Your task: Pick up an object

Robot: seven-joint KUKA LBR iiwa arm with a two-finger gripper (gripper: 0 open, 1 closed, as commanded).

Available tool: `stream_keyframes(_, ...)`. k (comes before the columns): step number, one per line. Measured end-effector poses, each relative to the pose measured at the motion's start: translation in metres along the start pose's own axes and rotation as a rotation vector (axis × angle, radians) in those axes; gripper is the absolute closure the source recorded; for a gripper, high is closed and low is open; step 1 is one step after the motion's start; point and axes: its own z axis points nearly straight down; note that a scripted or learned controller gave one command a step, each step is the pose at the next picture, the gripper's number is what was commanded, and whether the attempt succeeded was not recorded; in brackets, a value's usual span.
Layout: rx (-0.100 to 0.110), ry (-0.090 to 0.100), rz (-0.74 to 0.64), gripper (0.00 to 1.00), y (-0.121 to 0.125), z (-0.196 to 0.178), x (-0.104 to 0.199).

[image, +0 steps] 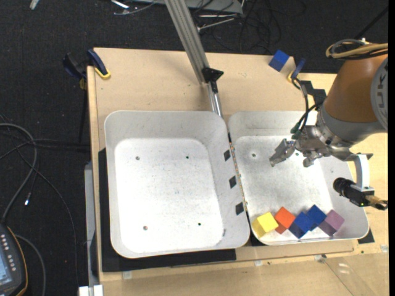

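Four small cubes, yellow [266,223], orange [284,217], blue [307,221] and purple [331,222], line the right bin's [259,131] near edge; fingers [279,153] spread, holding nothing.

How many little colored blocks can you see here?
5. Four sit in a row along the near edge of the right bin: yellow block, orange block, blue block, purple block. Another blue block lies on the bench behind the bins.
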Motion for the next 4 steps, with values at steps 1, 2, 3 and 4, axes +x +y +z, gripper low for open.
stream_keyframes(1,-0.003,-0.002,-0.006,0.00,0.031,0.010,0.018)
stream_keyframes(2,-0.014,-0.006,-0.004,0.00,0.103,-0.062,-0.027)
stream_keyframes(3,-0.002,-0.003,-0.004,0.00,0.115,-0.032,-0.031)
stream_keyframes(4,0.007,0.002,-0.006,0.00,0.089,0.031,0.010)
